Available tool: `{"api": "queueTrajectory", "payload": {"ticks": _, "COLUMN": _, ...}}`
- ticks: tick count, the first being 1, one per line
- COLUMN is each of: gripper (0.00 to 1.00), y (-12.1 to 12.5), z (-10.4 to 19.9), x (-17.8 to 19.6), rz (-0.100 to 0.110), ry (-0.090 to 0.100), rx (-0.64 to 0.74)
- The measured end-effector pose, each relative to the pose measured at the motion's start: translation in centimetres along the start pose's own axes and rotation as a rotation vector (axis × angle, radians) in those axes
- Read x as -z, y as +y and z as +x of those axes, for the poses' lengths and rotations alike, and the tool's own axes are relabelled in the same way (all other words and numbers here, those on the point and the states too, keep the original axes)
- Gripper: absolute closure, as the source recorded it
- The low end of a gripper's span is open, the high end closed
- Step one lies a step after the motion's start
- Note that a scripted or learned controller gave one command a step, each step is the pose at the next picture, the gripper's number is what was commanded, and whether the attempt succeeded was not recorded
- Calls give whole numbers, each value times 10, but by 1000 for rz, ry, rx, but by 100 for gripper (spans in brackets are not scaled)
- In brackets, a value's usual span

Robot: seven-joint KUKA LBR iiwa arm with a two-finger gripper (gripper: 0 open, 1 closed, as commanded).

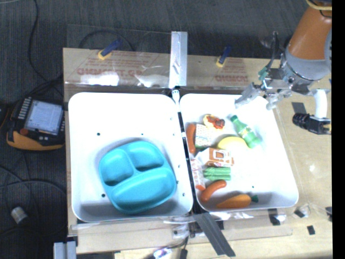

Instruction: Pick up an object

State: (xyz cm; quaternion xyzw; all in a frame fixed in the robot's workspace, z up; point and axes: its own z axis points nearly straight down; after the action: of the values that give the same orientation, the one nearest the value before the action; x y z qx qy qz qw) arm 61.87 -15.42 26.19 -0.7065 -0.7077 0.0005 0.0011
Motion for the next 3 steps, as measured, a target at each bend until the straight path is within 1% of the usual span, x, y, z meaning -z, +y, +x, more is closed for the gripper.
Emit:
{"api": "queueTrajectory", "payload": {"ticks": 1, "gripper": 0, "y": 24, "z": -41, "x": -104, "rz": 1, "ry": -4, "rx": -14}}
{"api": "queueTrajectory", "payload": {"ticks": 2, "gripper": 0, "y": 24, "z": -43, "x": -172, "rz": -3, "ry": -4, "rx": -10}}
{"api": "queueTrajectory", "payload": {"ticks": 3, "gripper": 100, "y": 26, "z": -43, "x": -160, "rz": -7, "ry": -7, "rx": -8}}
